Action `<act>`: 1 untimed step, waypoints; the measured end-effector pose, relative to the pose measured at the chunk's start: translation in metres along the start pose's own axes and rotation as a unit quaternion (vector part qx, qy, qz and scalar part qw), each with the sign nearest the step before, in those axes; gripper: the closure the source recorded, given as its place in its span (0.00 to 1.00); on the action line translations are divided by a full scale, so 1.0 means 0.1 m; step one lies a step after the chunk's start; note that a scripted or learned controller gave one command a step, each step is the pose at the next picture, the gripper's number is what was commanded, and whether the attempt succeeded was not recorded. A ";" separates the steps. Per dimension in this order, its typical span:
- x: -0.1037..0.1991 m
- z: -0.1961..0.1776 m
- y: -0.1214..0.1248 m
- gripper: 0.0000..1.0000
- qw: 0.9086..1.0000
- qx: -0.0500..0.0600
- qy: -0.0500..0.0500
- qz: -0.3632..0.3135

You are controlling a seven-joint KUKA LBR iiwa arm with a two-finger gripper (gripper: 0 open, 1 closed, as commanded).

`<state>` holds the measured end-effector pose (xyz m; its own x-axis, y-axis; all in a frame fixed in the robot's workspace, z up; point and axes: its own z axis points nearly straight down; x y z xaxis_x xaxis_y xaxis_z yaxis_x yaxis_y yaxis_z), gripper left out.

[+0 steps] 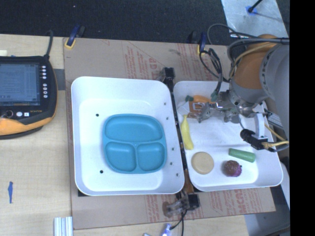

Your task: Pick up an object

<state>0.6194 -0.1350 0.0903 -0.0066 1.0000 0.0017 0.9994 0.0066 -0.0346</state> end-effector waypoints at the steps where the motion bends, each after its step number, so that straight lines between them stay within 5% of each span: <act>1: 0.05 0.00 0.07 0.00 1.000 0.007 -0.003 0.003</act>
<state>0.6262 -0.1295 0.0898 -0.0012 1.0000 -0.0047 0.9989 0.0010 -0.0479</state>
